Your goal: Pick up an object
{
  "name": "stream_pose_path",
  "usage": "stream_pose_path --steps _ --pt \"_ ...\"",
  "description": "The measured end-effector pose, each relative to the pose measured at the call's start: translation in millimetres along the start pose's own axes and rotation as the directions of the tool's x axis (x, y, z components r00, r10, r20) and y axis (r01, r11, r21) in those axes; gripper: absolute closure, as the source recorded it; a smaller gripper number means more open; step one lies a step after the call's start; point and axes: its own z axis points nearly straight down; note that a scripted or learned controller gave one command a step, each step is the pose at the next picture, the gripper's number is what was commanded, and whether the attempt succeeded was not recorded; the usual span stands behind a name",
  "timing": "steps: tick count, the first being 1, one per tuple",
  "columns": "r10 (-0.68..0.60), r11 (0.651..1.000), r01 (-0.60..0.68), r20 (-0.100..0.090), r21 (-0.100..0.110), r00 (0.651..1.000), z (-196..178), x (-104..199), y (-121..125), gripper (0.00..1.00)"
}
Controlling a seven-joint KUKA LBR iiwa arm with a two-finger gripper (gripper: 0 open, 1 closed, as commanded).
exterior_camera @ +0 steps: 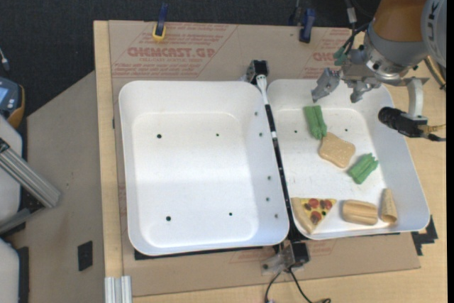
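i see the left bin (191, 167) holding nothing but its white floor. in the right bin (408, 174) lie a pizza slice (312, 211) at the near left corner, a green piece (315, 121) near the far end, a tan bread slice (336, 150) just below it, a second green piece (363, 168), a bread roll (360, 212) and a small tan wedge (388, 206). the gripper (344, 88) hangs over the far end with its fingers spread wide, nothing between them; the first green piece sits just below the left fingertip.

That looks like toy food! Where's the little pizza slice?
The pizza slice lies in the right bin, at its near left corner, just left of the bread roll.
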Motion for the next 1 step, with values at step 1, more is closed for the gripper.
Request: stream_pose_path --steps 1 --pt "0.004 1.0 -0.004 0.0 0.003 1.0 125.9 -26.0 -47.7 0.0"
